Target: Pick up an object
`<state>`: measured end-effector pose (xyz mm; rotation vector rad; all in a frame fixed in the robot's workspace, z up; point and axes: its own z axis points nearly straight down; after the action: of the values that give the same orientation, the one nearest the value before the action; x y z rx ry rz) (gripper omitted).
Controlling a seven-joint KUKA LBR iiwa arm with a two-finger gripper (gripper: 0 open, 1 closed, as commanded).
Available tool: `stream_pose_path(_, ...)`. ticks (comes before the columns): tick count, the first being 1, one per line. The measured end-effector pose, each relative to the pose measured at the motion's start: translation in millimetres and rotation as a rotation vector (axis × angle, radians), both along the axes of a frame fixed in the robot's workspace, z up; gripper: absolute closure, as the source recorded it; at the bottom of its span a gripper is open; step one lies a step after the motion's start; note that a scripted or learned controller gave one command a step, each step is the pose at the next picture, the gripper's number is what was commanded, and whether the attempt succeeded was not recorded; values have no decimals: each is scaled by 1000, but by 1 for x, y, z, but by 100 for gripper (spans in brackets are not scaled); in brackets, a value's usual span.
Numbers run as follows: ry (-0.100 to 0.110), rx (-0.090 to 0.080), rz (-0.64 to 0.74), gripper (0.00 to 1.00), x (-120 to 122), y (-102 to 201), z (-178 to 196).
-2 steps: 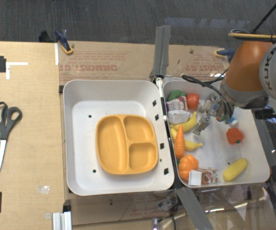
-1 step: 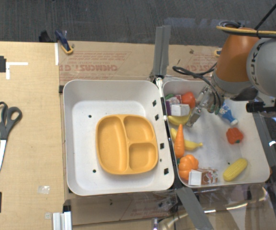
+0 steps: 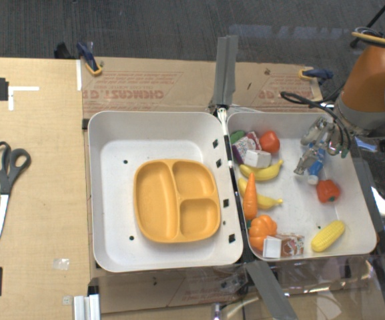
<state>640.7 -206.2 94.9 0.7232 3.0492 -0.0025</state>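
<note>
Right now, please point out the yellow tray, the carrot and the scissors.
yellow tray [image 3: 153, 202]: camera view, floor of its long left compartment.
carrot [image 3: 250, 199]: camera view, middle of its body.
scissors [image 3: 5, 162]: camera view, between the handle loops.

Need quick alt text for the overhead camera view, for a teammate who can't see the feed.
The gripper hangs low over the right bin, above a small blue object and beside a red tomato, with toy bananas, a carrot and corn scattered around. The left bin holds a yellow divided plate; scissors lie on the bench.
</note>
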Motion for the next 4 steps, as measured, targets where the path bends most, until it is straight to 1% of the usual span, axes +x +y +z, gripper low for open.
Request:
stream_pose_path(1,-6,-3,3,100,2,1,11)
stream_pose_path(2,3,3,-392,100,-24,10,66)
stream_pose_path(3,6,4,-229,100,-93,-3,-3)
stream_pose_path(4,2,3,-343,100,-66,35,146)
